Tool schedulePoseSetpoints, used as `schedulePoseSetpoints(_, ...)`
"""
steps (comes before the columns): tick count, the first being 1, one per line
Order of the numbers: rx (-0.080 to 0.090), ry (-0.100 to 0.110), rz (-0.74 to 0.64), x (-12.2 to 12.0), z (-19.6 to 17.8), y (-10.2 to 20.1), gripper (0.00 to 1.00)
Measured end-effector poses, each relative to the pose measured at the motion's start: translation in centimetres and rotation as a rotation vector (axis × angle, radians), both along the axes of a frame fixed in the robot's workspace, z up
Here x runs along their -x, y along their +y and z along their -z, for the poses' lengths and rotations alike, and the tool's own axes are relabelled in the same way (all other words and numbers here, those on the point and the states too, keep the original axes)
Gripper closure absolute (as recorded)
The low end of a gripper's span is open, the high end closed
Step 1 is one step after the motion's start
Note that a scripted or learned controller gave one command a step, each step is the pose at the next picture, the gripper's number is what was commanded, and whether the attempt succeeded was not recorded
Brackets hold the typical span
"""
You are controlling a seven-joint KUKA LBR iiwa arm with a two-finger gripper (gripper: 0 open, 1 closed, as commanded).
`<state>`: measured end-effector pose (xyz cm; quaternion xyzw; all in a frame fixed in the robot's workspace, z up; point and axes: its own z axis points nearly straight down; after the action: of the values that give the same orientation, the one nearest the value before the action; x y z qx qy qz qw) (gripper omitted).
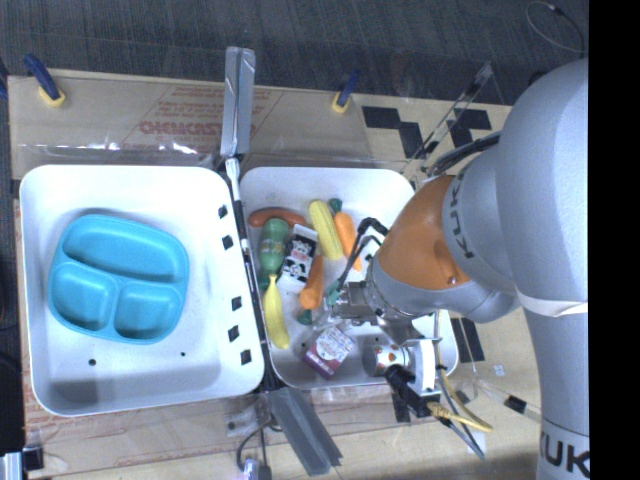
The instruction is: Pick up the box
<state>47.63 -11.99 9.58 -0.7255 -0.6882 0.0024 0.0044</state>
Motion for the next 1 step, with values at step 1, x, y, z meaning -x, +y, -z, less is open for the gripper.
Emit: schedulePoseSetpoints(1, 0.003, -0.004, 0.086, -0.08, -10.22, 8.97, 1.0)
